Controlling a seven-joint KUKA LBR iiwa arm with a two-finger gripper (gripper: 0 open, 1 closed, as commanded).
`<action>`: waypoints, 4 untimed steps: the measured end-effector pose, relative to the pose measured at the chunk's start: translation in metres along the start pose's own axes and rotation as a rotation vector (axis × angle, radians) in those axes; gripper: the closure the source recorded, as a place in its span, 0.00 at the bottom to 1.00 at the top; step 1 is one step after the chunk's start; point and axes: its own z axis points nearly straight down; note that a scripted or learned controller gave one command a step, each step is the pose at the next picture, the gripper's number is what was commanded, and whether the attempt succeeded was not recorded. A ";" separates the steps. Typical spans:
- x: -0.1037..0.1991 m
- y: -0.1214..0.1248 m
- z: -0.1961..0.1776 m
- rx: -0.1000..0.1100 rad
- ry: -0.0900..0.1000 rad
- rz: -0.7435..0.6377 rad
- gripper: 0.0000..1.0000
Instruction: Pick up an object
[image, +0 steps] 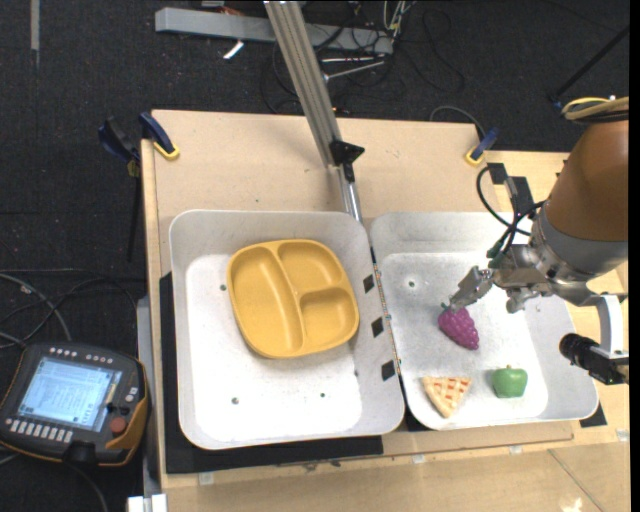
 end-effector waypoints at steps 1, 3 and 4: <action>0.000 0.000 0.000 0.000 0.000 0.001 0.00; -0.005 -0.005 0.091 0.005 0.000 0.003 0.00; -0.005 -0.006 0.145 0.005 0.001 0.002 0.00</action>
